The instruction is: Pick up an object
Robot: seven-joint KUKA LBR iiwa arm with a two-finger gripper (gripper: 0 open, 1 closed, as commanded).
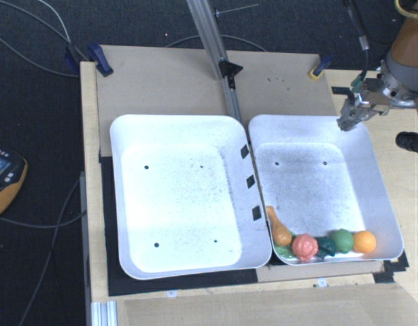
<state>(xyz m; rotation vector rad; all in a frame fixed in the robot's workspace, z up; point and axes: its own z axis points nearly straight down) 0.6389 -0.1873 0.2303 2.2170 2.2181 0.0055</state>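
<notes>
Gripper (347,122) hangs over the far right corner of the right bin (372,175); can't tell its state from this angle. Targets are bunched along the near wall, well apart from it: orange ball (364,241), green ball (342,239), pink ball (304,246), carrot-like piece (279,228). Suggest going for the orange ball — it sits at the end of the row. Come down vertical, clear of the rim — the neighbours touch, so a slanted approach likely knocks them.

Tan bench on dark carpet

Cables (39,12) trail across the floor (32,100); blue clamps (100,60) grip the bench (168,80); a metal pole (209,32) rises behind.
</notes>
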